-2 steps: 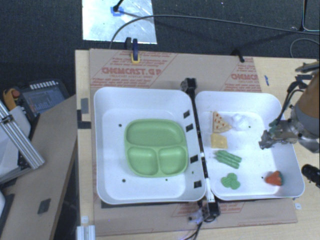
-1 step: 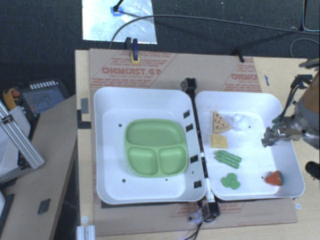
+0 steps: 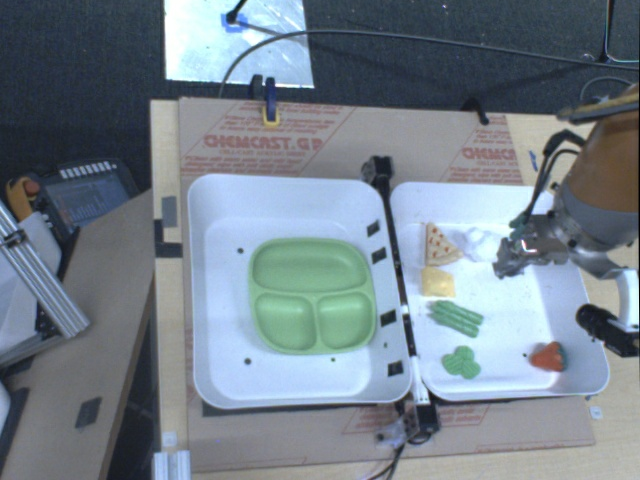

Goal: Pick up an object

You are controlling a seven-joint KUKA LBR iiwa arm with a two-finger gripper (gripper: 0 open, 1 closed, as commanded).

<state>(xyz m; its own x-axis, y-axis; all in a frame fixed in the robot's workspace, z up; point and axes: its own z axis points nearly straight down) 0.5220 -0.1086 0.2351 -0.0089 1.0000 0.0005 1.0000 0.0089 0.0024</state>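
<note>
Two shallow white bins side by side on the bench: left bin (image 3: 215, 218) with a green divided tray (image 3: 308, 295) at its middle; right bin (image 3: 570, 298) with the loose objects. Near the right bin's far-left corner, a triangular pizza-slice toy (image 3: 437, 244), and just beside it toward the far edge a small white crumpled piece (image 3: 478, 239). Along the left edge, a pale yellow block (image 3: 438, 283), then green bean pods (image 3: 457, 317), then a green broccoli-like piece (image 3: 461, 363) close to the near-left corner. Near the near-right corner, a red strawberry-like toy (image 3: 547, 356). Gripper (image 3: 510, 261) low over the right bin's far half, just right of the white piece; fingers dark and blurred, opening impossible to tell, nothing visibly held.
</note>
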